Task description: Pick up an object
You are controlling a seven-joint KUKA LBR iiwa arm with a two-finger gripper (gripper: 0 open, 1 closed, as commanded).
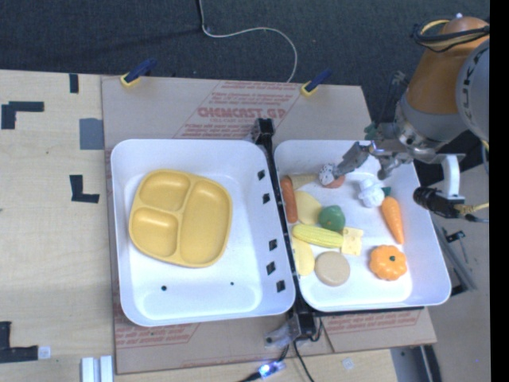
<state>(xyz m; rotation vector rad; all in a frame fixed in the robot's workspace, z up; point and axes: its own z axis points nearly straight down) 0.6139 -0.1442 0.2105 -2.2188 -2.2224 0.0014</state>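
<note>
The right bin holds several toy foods: an orange sausage, a green pepper, a corn cob, a tan round piece, a small pumpkin, a carrot, a white lumpy piece and a small white-and-red piece. My gripper hangs over the back of this bin, open, with its fingers spread. One fingertip is beside the white-and-red piece; the white lumpy piece lies just in front of the gap. Nothing shows between the fingers.
The left bin holds a yellow divided plate. Black clips join the two bins along the middle wall. A white cable lies on the dark floor behind the bench. The arm's grey and orange body fills the upper right.
</note>
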